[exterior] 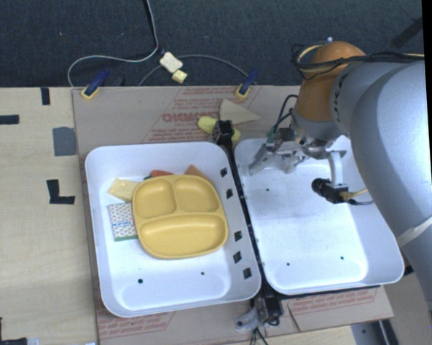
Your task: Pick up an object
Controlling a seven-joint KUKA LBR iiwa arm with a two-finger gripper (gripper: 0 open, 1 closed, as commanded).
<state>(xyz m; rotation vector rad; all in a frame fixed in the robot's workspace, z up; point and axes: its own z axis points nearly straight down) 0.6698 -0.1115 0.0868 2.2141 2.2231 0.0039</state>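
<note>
The gripper [275,157] is seen at the twelve o'clock edge of the right bin [315,249]; its fingers appear spread, with nothing between them. The grey arm [389,143] is extended in from three o'clock. In the left bin [113,284], toward nine o'clock, a yellow divided plate [181,215] is laid over smaller items, a patterned card [121,221] being visible at its nine o'clock side.

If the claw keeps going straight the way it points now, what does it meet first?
The claw sits at the far-left corner of the right bin, pointing down and left. Going straight on, it would probably meet that bin's white floor near the black divider, not the yellow tray. Depth is hard to judge.
</note>
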